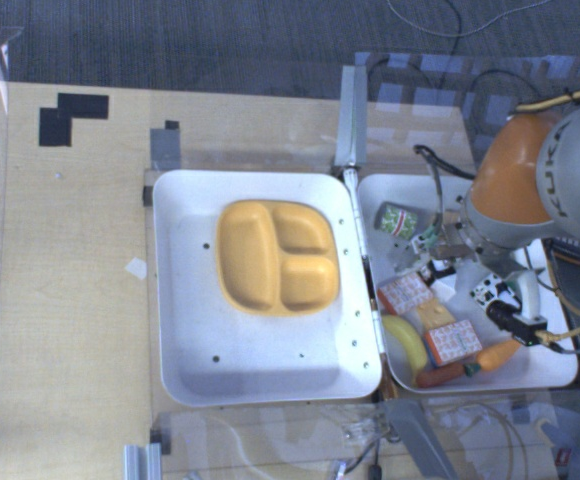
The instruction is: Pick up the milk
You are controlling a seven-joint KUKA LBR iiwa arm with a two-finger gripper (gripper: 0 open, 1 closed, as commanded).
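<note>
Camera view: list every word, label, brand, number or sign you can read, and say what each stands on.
No text can be read in this view.
Green can: printed label, too blurred to read.
Two red-patterned boxes: printed faces, too small to read.
Black-and-white carton beside the arm: markings, not legible.
Yellow tray, left bin, banana, carrot: no text on them.
</note>
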